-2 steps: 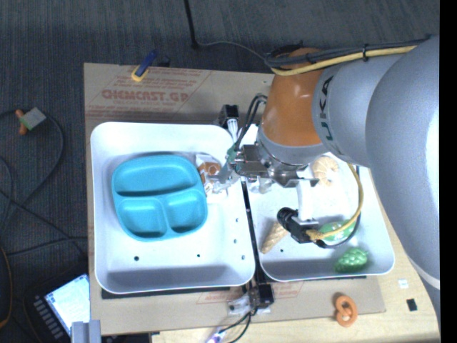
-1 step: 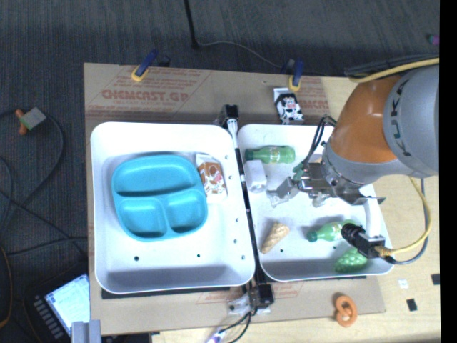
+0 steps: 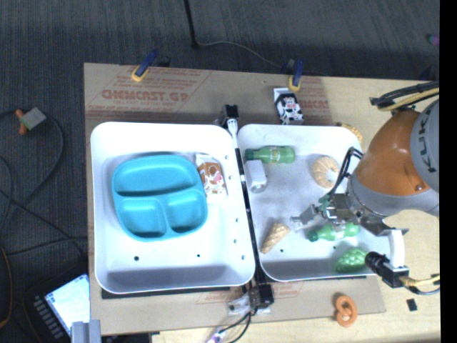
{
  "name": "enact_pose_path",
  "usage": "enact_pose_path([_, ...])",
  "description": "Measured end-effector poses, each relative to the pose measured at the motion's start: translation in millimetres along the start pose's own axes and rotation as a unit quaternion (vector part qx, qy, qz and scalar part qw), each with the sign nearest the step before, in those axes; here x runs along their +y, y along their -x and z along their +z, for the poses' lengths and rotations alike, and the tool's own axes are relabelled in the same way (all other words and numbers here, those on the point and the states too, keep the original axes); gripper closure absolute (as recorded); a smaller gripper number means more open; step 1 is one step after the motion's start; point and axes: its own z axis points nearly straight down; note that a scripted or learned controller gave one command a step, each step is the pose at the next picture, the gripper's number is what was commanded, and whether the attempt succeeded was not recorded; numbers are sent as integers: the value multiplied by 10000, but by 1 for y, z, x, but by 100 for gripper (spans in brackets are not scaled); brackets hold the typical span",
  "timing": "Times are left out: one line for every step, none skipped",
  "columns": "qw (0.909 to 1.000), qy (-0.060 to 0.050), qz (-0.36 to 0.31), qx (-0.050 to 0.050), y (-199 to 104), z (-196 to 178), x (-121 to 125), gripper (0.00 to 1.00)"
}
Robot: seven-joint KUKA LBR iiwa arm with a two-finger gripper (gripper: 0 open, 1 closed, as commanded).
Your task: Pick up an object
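My gripper [image 3: 323, 220] is low over the front right part of the right bin [image 3: 300, 131], under the arm's orange band. A small green object [image 3: 334, 231] lies directly beneath it, partly hidden by the gripper body. Whether the gripper touches it I cannot tell. Just in front sits a green bumpy piece like a bunch of grapes [image 3: 350, 261]. A tan cone [image 3: 275, 236] lies to the gripper's left. A green bottle [image 3: 271, 155] lies on its side at the back of the bin, with a pale cup-like item [image 3: 256, 176] beside it. A tan bun-like item [image 3: 325, 169] rests behind the gripper.
The left bin [image 3: 107, 263] holds a blue divided tray [image 3: 158, 195] and a small snack packet [image 3: 211, 177] by the dividing wall. An orange ring [image 3: 346, 309] lies on the bench in front of the right bin. Clamps and cables sit along the bench's back edge.
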Motion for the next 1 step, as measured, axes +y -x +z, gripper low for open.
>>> enact_pose_path([10000,16,-10,3,-35,49,27,0])
